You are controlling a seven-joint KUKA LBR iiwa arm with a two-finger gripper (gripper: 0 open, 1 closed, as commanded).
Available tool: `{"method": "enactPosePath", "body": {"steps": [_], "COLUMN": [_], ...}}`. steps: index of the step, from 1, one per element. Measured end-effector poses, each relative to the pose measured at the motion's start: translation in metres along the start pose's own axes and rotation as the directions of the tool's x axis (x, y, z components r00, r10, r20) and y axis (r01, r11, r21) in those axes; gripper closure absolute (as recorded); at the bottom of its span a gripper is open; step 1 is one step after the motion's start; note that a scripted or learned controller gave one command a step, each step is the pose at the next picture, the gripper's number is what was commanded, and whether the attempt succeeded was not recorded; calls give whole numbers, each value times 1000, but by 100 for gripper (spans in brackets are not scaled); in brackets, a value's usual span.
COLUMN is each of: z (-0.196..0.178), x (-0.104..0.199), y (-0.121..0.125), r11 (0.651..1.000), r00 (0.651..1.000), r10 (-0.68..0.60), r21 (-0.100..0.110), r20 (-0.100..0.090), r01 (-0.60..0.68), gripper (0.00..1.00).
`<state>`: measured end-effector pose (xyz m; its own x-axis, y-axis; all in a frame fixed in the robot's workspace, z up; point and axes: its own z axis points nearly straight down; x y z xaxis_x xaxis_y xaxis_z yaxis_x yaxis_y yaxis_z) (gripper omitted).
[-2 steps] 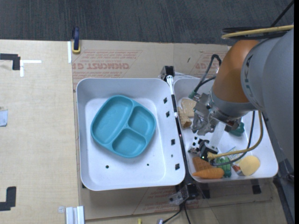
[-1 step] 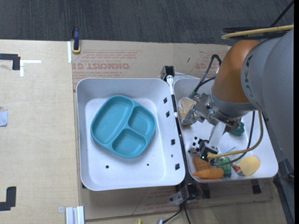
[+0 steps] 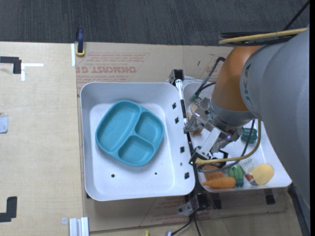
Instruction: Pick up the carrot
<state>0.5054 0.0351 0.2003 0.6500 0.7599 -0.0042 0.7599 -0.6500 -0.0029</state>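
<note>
The carrot (image 3: 220,182) is orange and lies along the near edge of the right bin (image 3: 275,181). My gripper (image 3: 197,123) hangs over the left side of that bin, up against the wall between the two bins. It is farther back than the carrot and apart from it. The grey arm with its orange band (image 3: 231,82) covers most of the right bin.
A blue divided plate (image 3: 130,132) sits in the left bin (image 3: 98,181). Beside the carrot lie a green item (image 3: 236,174), a pale yellow rounded item (image 3: 263,173) and a small orange piece (image 3: 212,168). A teal item (image 3: 250,136) lies behind them.
</note>
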Motion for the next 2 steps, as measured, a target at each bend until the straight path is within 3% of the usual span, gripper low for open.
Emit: {"method": "enactPosePath", "body": {"steps": [1,2], "z": [10,10], "x": [30,-30], "y": [44,136], "r11": [975,967], "r00": [975,967], "r10": [223,255], "r21": [1,0], "r20": [2,1], "r01": [-223,-255], "gripper": [0,0]}}
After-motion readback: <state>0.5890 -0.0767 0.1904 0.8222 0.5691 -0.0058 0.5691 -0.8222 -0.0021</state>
